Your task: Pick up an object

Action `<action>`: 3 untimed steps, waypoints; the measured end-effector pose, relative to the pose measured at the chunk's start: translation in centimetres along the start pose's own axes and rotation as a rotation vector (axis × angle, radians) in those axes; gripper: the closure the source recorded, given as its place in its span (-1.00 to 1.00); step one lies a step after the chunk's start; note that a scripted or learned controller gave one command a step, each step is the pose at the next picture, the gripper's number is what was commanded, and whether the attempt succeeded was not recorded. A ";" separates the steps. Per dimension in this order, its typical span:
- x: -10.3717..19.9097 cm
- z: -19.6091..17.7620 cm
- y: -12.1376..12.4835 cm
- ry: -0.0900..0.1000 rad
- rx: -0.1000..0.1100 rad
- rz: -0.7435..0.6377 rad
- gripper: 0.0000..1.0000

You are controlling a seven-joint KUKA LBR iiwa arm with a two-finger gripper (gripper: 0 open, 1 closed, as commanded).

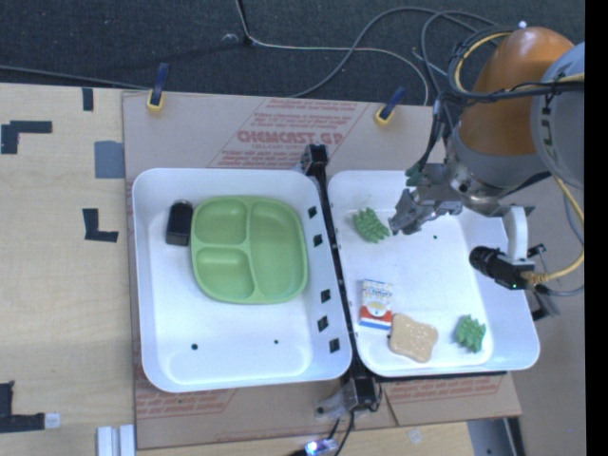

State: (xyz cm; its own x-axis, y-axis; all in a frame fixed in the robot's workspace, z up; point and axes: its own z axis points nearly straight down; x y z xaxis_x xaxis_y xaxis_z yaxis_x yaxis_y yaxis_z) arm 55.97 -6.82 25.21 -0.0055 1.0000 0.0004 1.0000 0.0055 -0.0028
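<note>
In the right bin (494, 255), my gripper (407, 218) hangs just right of a green toy (370, 224), nothing held; can't tell how wide the fingers are. I'd centre over it and drop straight down. That bin also has a small carton (377, 303), a toast slice (412, 337) and another green piece (469, 332). The left bin (157, 283) holds a green divided plate (249, 249) and a black block (179, 223).

Glossy white plastic bins (161, 350) sit on matt brown cardboard (275, 131).
</note>
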 end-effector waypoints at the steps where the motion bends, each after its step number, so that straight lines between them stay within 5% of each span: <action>1: 5.9 0.2 1.8 0.000 -0.002 -0.002 1.00; 3: 16.5 0.5 4.2 0.000 -0.002 -0.001 1.00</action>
